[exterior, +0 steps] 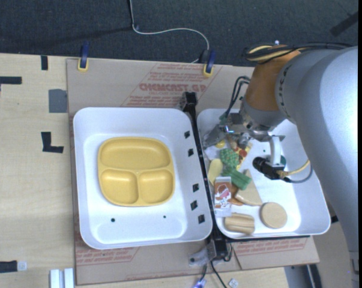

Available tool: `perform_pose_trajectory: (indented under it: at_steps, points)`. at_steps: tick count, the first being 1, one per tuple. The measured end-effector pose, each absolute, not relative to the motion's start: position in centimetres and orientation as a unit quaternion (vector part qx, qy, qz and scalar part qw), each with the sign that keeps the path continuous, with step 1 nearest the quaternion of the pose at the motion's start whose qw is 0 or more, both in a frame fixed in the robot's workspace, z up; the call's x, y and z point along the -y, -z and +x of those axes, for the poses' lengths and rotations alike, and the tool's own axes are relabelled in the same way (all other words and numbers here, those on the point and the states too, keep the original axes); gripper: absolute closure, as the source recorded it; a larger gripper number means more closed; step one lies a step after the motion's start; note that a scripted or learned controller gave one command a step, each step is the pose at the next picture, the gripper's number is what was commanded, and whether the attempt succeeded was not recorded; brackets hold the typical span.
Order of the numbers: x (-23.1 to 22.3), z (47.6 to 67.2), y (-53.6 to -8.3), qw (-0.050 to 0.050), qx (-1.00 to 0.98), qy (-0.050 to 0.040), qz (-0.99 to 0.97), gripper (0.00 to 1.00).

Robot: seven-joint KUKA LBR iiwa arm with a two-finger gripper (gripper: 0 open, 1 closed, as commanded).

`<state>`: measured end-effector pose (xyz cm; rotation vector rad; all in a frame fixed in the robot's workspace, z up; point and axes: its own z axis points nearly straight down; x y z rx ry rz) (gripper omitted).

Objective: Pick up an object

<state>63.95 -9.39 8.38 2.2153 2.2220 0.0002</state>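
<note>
The thing to pick up is most likely one of the small toys in the right bin (313, 218). A green leafy toy (231, 159) lies near the middle of the pile, just under the gripper (233, 134). It looks soft and bumpy, like pretend lettuce. Beside it sits a pale yellow piece (214, 171), and below that a small red and white packet (223, 195). Lower down lie a tan bread roll (239, 223) and a round tan cookie (274, 215), near the bin's front wall. The toys are bunched on the left side of this bin, close to the wall it shares with the other bin.

The gripper hangs low over the top of the pile, maybe touching the green toy. It is dark and crowded there, so I cannot tell how the gripper is set or whether it has hold of anything.

The big grey arm (325, 101) comes in from the right and bends down over the bin, so it can reach the pile from above.

The left bin (84, 161) holds a yellow tray (136, 170) with three sections. Both bins rest on the bench (24, 191).
</note>
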Motion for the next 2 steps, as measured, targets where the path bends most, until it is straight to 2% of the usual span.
perform_pose_trajectory:
  at_steps: [1,2]
  points:
    - [10.4,66.8,-8.6,-0.006,-0.707,0.0041,0.707,0.00]
    - [10.8,66.8,-9.9,-0.001,-0.707,0.0057,0.707,1.00]
